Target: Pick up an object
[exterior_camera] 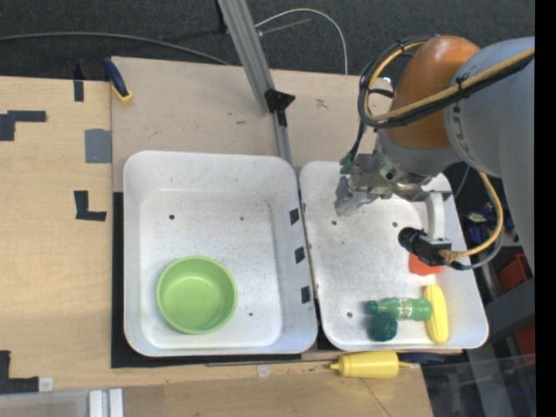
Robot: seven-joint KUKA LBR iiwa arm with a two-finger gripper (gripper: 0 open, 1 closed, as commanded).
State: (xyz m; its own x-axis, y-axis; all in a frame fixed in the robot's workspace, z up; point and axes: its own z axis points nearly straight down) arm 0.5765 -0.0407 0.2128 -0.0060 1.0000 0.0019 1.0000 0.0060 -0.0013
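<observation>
While the gripper (352, 200) hangs over the upper left of the right bin (347, 268), whether it is parted or grasping anything cannot be told. Near that bin's front edge a green bottle (398, 309) lies on its side, long axis left-right, beside a yellow banana-like piece (436, 312) and a dark green lump (381, 326). A green bowl (197, 294) sits in the left bin (217, 189).

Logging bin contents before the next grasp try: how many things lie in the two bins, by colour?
Green: 3, bowl, bottle, dark green piece
Yellow: 1, banana-like item
Orange-red: 1, piece, partly hidden
Total: 5
</observation>
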